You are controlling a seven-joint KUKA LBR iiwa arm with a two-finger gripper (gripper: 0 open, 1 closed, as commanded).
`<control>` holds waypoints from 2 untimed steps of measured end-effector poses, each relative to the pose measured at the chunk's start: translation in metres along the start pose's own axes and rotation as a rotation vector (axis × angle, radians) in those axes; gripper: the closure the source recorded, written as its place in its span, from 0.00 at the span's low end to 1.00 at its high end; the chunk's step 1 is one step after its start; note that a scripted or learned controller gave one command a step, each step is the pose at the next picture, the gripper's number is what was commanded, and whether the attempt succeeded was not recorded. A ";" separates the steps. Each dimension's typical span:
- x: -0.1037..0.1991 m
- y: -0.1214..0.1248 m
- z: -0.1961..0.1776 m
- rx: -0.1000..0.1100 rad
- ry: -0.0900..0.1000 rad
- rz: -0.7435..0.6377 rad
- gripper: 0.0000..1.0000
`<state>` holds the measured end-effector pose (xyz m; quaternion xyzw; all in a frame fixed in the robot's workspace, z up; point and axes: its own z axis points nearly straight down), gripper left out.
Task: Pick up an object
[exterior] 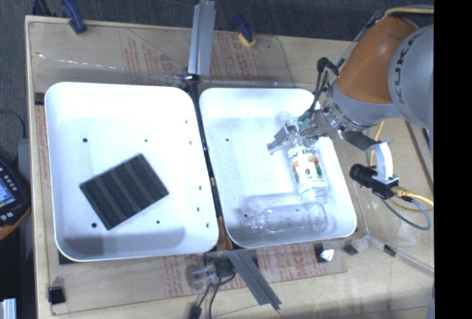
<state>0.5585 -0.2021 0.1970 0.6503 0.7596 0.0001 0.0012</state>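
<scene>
while our gripper (286,135) hovers over the labelled bottle (310,172) near the right bin's (221,163) far right corner, we cannot tell its fingers' state.

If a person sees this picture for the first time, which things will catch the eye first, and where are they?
The grey arm with its orange band reaches in from the right, its gripper low over the right bin. There a labelled bottle lies just below the gripper, and a clear bottle lies along the near wall. In the left bin, a dark ribbed slab stands out against the white.
</scene>
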 end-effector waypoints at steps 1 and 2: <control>-0.010 0.021 0.031 0.003 0.001 -0.043 0.00; -0.007 0.005 0.039 0.006 0.004 -0.062 0.00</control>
